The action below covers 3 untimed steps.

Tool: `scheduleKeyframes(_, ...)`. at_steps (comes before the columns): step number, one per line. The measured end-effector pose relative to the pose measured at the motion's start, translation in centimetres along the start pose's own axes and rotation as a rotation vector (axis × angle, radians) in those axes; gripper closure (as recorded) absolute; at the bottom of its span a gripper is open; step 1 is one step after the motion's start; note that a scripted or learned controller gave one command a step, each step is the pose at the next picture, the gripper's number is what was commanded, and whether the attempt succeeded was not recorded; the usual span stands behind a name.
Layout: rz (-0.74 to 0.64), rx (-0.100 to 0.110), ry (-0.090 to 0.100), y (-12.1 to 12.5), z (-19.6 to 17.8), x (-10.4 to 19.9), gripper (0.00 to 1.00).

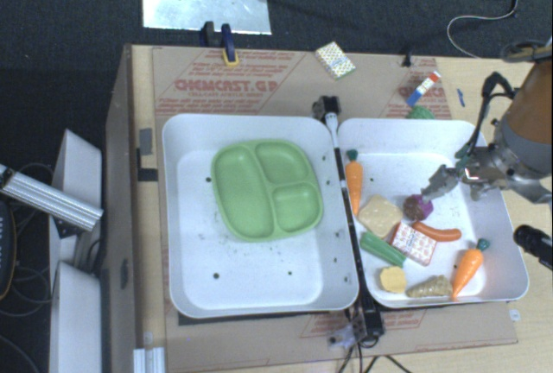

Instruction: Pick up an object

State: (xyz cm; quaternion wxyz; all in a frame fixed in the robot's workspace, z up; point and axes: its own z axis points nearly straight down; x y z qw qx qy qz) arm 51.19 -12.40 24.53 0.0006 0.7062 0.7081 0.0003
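Left bin point(186, 216): holds a green divided plate point(265, 190), well left of the fingers.
Right bin point(510, 276): toy food heaped at its near side.
Carrot by divider point(354, 180): left of the fingers.
Purple item point(418, 207): just below the fingertips, touching or nearly so; which, cannot be told.
Red sausage point(438, 233): below the fingers.
Gripper point(439, 181): low over the right bin; fingers' spread cannot be told.

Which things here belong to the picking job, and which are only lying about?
For the job: tool; purple item beside it; red sausage; two carrots; the right bin that holds them.

Lying about: green divided plate in the left bin; small patterned block on the cardboard.
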Motion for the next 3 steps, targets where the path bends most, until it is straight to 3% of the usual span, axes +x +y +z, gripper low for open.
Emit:
scheduleKeyframes(1, 0.002, 0.005, 0.001, 3.7, 15.5, -4.9, 0.00)
scheduleKeyframes(2, 0.001, -0.001, 0.000, 3.9, 14.2, -5.0, 1.00)
scheduleKeyframes(3, -0.001, -0.001, 0.001, -1.5, 6.2, 1.5, 1.00)
